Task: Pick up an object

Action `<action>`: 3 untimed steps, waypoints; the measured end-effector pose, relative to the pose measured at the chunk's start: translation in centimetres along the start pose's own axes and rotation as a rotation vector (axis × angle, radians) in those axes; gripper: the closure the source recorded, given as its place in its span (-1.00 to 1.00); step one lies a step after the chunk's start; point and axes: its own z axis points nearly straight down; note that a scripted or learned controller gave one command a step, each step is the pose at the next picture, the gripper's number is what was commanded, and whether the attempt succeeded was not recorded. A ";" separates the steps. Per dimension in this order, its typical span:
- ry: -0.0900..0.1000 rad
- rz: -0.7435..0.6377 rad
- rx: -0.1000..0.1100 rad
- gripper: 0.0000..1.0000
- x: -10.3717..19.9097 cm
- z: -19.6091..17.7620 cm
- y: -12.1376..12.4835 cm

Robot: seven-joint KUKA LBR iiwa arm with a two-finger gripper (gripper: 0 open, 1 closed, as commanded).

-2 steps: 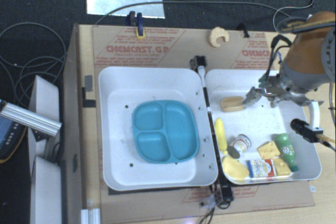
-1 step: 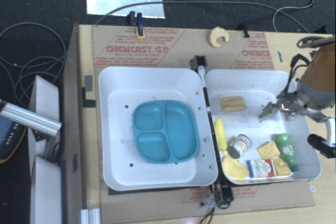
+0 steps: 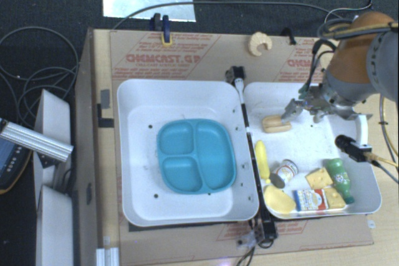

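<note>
Arm enters from the right; gripper point(image 3: 293, 110) is low over the right bin point(image 3: 373, 196), in its upper half.

Fingers: the tips are small and partly lost against the wrist hardware, so I cannot tell whether they stand apart or together. Nothing visible between them.

Likely target: a tan bread-roll-shaped piece point(image 3: 276, 124), lying flat on the bin floor just below and a little left of the fingertips. It looks near them but apart; contact cannot be ruled out at this resolution.

Other candidates, all further below the fingers, toward the bin's near edge:
- yellow banana-like piece point(image 3: 261, 160), along the dividing wall
- small can point(image 3: 285, 171)
- pale yellow piece point(image 3: 278, 200)
- cheese wedge point(image 3: 318, 178)
- green bottle point(image 3: 340, 179)
- small carton point(image 3: 310, 199)

Far left of the fingers, the left bin point(image 3: 134, 103) holds a blue divided plate point(image 3: 196, 155).

Progress (judgement): approach phase. No grasp made, nothing lifted; every object rests in the bins. Remaining: settle over the roll, close on it, raise it clear.
</note>
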 end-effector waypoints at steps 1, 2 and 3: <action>-0.002 0.006 0.004 -1.00 -4.6 1.4 -7.8; 0.001 0.002 0.002 -1.00 4.1 2.4 -3.6; -0.003 0.004 0.000 -1.00 -4.0 1.7 3.0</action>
